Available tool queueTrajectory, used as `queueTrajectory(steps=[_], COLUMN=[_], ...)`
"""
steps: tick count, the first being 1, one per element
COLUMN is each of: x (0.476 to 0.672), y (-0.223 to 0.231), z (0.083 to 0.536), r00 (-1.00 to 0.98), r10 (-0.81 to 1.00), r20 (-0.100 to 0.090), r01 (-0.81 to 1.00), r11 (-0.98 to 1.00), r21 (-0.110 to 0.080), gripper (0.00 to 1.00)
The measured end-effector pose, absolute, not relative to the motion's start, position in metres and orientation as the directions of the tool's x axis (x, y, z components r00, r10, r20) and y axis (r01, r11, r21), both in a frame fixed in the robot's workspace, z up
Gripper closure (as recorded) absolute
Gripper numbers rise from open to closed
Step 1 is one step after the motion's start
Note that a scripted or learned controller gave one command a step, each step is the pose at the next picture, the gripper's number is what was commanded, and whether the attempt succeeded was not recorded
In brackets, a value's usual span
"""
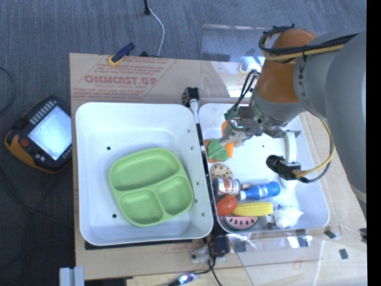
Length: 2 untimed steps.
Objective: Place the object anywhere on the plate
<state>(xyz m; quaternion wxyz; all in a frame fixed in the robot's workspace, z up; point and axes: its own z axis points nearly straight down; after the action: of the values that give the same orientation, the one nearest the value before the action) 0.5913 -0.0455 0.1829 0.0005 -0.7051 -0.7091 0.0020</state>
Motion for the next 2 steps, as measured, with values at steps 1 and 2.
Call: queueTrajectory(steps=[1, 2], x=[0.55, 0.5503], y=[0.0503, 0.0469], z=[0.1821, 0.1821], r00=[0.128, 0.132], r10=[0.992, 0.991], r20=[0.0, -0.002], r01=[0.992, 0.991], r11=[-0.128, -0.132], r21=[-0.007, -0.007], gripper=[1.0, 0.0])
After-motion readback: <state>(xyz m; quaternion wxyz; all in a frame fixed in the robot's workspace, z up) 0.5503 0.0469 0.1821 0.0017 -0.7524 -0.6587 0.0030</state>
